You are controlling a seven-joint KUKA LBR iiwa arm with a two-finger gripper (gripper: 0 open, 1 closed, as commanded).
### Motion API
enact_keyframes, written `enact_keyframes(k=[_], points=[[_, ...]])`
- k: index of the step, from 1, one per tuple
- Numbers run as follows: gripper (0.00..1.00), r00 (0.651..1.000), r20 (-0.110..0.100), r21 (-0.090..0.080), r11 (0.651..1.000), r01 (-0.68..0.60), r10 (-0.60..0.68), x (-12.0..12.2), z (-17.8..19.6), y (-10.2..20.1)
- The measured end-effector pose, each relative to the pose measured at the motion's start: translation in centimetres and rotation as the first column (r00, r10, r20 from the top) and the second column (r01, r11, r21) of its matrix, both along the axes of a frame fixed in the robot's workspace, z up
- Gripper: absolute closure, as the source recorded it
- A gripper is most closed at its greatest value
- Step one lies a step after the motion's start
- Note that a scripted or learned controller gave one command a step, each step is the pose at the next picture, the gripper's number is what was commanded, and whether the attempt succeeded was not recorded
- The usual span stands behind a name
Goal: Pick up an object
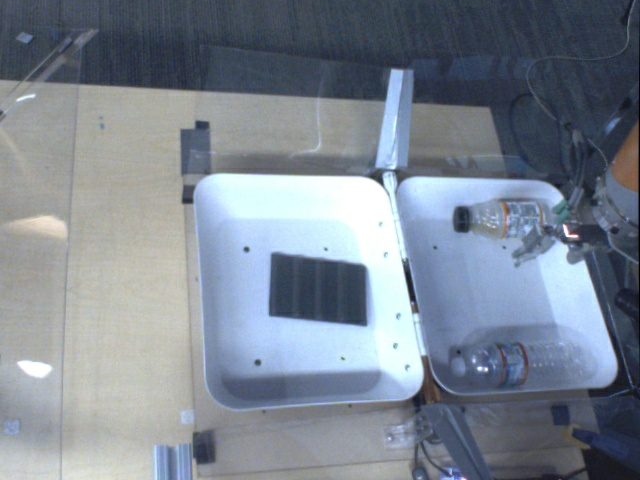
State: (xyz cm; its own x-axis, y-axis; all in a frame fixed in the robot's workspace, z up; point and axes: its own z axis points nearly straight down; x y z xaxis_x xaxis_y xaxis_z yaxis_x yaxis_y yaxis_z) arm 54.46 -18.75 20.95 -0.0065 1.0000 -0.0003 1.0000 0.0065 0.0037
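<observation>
A small clear bottle (500,217) with a dark cap and an orange label lies on its side at the back of the right bin (590,298). A larger clear bottle (520,361) with a blue label lies along that bin's front wall. A dark ribbed rectangular pad (318,289) lies flat in the middle of the left bin (230,218). My gripper (553,251) hangs over the right bin's back right part, just beside the small bottle's base. Its fingers (528,247) stand apart, with nothing between them.
A metal bar (394,120) stands behind the seam between the bins. Cables (560,108) hang at the back right, near the arm (620,183). Bare wooden bench (100,268) stretches to the left of the bins.
</observation>
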Motion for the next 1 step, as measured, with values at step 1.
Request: enact_keyframes(k=[1], points=[[1.0,1.0,0.006,-0.001,1.0,-0.005,0.005,0.22,1.15,0.11]])
